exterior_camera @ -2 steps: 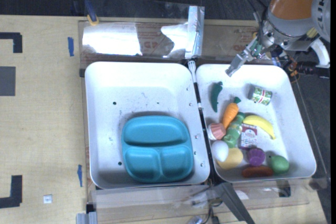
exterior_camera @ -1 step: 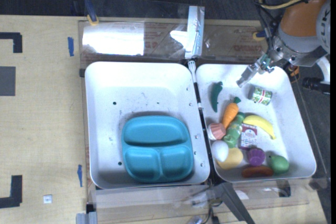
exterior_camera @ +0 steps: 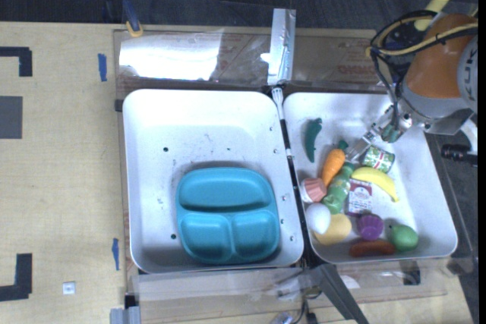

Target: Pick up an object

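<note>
The right bin [exterior_camera: 437,186] holds a pile of toy food: a teal pepper [exterior_camera: 312,139], an orange carrot [exterior_camera: 332,165], a yellow banana [exterior_camera: 375,180], a green-and-white can [exterior_camera: 378,158], a white egg [exterior_camera: 318,218], a purple grape [exterior_camera: 370,224], a green lime [exterior_camera: 404,237] and a red sausage [exterior_camera: 370,247]. My gripper [exterior_camera: 363,145] reaches down from the upper right into this bin. Its tip is just above the can and next to the top of the carrot. I cannot make out anything held in it.
A blue divided tray [exterior_camera: 226,215] lies in the front half of the left bin [exterior_camera: 152,133]. A metal bracket [exterior_camera: 281,45] stands behind the wall between the bins. Cables [exterior_camera: 395,38] loop around the arm's orange band [exterior_camera: 437,68].
</note>
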Robot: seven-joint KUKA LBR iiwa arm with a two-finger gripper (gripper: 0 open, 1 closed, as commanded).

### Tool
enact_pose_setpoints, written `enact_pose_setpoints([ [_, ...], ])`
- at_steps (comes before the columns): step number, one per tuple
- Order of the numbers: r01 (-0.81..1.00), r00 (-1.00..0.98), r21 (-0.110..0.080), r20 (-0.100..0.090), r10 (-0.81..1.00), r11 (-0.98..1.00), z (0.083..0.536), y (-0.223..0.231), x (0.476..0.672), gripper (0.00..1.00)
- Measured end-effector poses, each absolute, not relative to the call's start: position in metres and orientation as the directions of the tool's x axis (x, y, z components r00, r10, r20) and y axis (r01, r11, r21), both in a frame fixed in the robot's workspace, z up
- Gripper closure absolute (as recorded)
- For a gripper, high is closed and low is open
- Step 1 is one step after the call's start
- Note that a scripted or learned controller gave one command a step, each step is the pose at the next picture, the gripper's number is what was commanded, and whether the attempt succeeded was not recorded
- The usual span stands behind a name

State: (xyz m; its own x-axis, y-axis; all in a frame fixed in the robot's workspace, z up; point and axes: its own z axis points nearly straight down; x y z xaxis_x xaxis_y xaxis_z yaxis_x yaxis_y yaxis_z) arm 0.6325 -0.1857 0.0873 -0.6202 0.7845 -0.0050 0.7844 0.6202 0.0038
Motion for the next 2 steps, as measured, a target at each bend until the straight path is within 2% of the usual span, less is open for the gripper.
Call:
enact_pose_setpoints([
  [1, 0.949, -0.315, 0.002, -0.001, 0.949, 0.315, 0.086, -0.181, 0.575, 0.00],
  [2, 0.979, -0.204, 0.003, 0.013, 0.979, 0.204, 0.087, -0.208, 0.588, 0.00],
])
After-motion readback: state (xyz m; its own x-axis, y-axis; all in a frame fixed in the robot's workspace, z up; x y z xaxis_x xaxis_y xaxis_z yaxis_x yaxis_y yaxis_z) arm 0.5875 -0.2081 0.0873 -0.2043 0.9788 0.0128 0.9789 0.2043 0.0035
